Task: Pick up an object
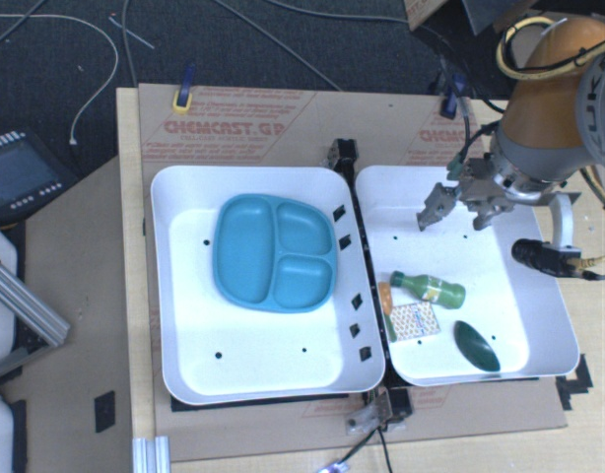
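My gripper (pixel 458 214) hangs over the upper part of the right bin (pixel 401 190), fingers spread open with nothing between them. Below it in that bin lie a small green bottle (pixel 430 288) on its side, a white patterned packet (pixel 414 320) with an orange item (pixel 384 297) at its left edge, and a dark green oval object (pixel 476 346) near the front right corner. All of these rest apart from the gripper, towards the front of the bin.
A blue divided plate (pixel 273 253) lies in the left bin (pixel 184 294). A black divider with clips (pixel 354 264) runs between the bins. The grey arm with its orange band (pixel 554 87) enters from the upper right. Cables lie behind the bench.
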You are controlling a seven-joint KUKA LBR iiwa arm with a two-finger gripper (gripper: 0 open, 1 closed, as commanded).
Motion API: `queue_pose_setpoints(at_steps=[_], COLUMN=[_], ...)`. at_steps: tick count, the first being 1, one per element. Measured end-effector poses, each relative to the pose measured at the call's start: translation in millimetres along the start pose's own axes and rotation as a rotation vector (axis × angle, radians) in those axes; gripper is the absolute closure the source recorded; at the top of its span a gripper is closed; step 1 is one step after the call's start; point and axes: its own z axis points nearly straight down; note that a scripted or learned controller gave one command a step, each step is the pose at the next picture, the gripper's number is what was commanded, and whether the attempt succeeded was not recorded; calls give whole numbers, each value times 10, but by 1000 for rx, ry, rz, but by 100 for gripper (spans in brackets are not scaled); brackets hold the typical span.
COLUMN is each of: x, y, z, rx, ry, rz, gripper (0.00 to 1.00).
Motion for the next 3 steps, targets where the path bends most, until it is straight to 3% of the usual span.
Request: queue_pose_setpoints(at_steps=[1,3], x=[2,-70], y=[28,28], z=[-80,944], rx=[-15,-8], ry=[-1,0], rz=[-3,-2], gripper=[0,0])
